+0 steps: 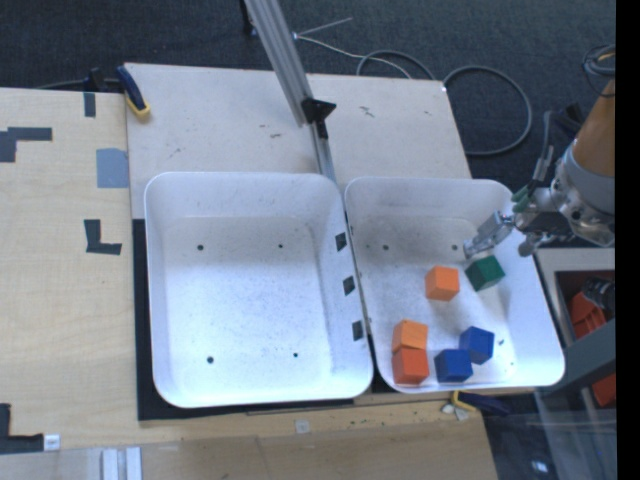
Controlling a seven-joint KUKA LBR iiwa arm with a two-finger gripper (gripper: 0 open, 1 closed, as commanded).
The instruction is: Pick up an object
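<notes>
Five blocks lying in the right bin point(520, 200), the green block point(485, 273) sitting just below the hand point(487, 236). Hovering over that bin, grasping nothing; open or clenched, cannot tell. Judging by this: still approaching, next lowering squarely onto the green block.

**One fixed overhead camera, slanted down on both bins**

Single view, mounted above the bench point(240, 118), looking down at a slant, not straight down. Far enough back to frame the left bin point(160, 268) and right bin point(520, 368) whole, plus bench surface around them and dark floor point(450, 18) along the top. Bins sit lower-centre in frame. The arm point(590, 158) enters at the right edge, cropped. A metal pole point(285, 53) slants in from the top.
</notes>
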